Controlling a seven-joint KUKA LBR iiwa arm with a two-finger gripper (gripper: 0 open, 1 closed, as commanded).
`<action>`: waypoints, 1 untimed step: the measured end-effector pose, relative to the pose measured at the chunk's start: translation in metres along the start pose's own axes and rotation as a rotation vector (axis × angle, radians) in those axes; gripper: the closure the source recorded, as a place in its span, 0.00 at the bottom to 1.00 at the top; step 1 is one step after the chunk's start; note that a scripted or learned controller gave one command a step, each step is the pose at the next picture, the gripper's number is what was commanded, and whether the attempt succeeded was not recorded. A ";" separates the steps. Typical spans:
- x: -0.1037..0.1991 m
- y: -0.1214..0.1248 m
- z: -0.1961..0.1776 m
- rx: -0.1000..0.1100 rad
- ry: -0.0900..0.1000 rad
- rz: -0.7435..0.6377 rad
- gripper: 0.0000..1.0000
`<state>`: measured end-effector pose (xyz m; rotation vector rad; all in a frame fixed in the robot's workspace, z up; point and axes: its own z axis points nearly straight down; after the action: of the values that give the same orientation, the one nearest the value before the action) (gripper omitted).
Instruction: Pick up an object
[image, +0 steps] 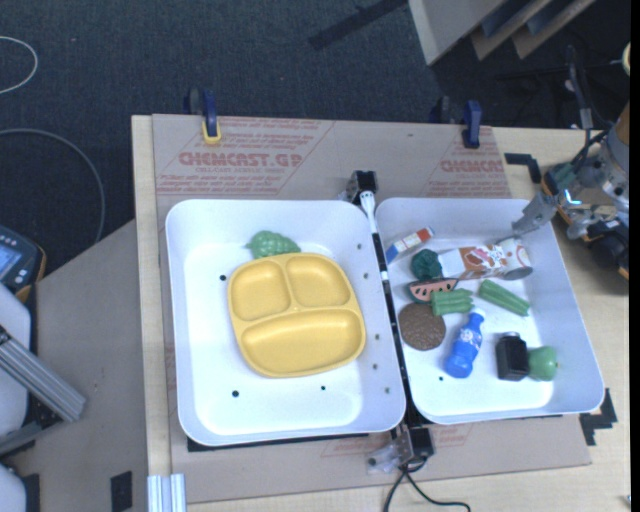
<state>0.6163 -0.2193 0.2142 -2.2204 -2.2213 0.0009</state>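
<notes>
The right bin (575, 330) holds several small things: a white and red tube (410, 241), a dark green lump (427, 264), a printed carton (488, 260), a watermelon slice (432, 290), a green pickle (503, 297), a brown cookie (422, 326), a blue bottle (463, 345), a black block (511, 357) and a green apple (543, 363). My gripper (533, 213) hangs at the bin's far right corner, just above and right of the carton, with nothing seen in it.
The left bin (195, 300) carries a yellow divided plate (296, 312) with a green leafy piece (273, 243) behind it. Blue clamps (209, 112) (471, 122) pin the board's far edge. Cables and the arm's wrist (600, 185) crowd the right side.
</notes>
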 end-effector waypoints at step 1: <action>0.075 -0.044 0.127 0.013 0.007 -0.004 0.00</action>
<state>0.5720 -0.1444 0.0874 -2.2065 -2.2155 0.0070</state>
